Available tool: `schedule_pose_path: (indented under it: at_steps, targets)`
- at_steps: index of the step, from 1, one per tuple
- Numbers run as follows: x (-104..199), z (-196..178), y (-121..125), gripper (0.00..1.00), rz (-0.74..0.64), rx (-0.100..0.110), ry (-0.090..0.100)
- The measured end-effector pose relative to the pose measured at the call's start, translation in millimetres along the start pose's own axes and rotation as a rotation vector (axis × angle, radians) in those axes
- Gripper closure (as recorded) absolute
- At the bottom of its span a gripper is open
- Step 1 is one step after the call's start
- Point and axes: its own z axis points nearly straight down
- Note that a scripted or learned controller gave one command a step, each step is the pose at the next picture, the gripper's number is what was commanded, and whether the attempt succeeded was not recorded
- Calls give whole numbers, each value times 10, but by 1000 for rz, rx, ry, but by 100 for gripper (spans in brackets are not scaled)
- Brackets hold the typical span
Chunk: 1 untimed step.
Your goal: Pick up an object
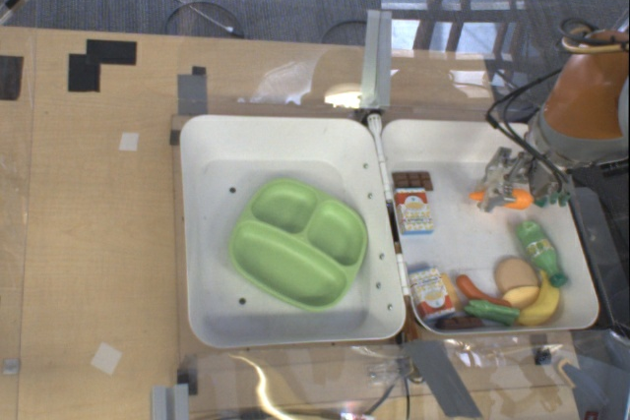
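My gripper (504, 182) hangs over the upper right part of the right bin (448, 152), reaching in from the right. Directly under its tip lies a small orange carrot-like piece (520, 202); I cannot tell whether the gripper touches it. Lower in the same bin lie a green bottle (537, 247), a yellow banana (543, 302), a tan round piece (515, 272), a green vegetable (491, 312) and a red-orange sausage shape (471, 288). Along the bin's left side sit a brown chocolate bar (412, 180), a small carton (414, 211) and another small box (430, 290).
The left bin (212, 310) holds a green divided plate (298, 241). A metal post (375, 59) stands behind the wall shared by the two bins. Black cables (512, 103) loop beside the arm at the right bin's far corner.
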Motion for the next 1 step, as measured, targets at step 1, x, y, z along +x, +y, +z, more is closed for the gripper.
schedule_pose_path:
  at_steps: [1]
  targets:
    - [-330,-1408,331,100,20,-1,-5]
